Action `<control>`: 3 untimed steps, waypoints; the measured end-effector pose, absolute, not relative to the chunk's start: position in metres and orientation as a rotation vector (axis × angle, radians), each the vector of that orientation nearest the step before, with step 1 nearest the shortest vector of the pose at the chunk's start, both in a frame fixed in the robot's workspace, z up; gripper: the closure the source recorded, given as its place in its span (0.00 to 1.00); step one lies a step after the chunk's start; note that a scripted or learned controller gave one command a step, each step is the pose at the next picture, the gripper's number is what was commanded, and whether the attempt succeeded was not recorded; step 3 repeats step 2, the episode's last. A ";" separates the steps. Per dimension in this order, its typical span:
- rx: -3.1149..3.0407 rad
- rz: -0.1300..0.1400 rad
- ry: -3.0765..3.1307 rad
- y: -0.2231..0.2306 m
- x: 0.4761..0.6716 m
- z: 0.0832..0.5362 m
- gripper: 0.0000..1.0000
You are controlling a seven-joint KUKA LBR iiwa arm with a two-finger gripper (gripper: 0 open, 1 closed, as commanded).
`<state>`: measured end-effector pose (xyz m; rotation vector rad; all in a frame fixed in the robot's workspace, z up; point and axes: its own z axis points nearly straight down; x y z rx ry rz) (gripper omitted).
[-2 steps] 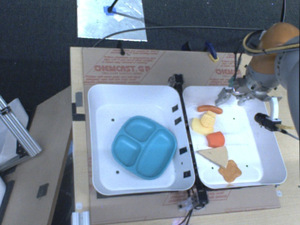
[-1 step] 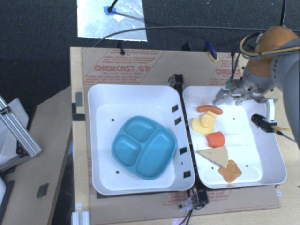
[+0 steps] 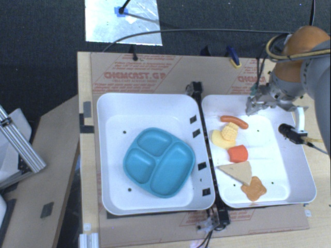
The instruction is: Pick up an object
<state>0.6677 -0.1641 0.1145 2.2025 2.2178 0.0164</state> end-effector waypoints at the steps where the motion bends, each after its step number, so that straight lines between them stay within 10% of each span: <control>1: 2.212 0.006 2.222 -0.167 0.668 0.160 1.00; 3: 2.210 0.006 2.225 -0.157 0.668 0.210 1.00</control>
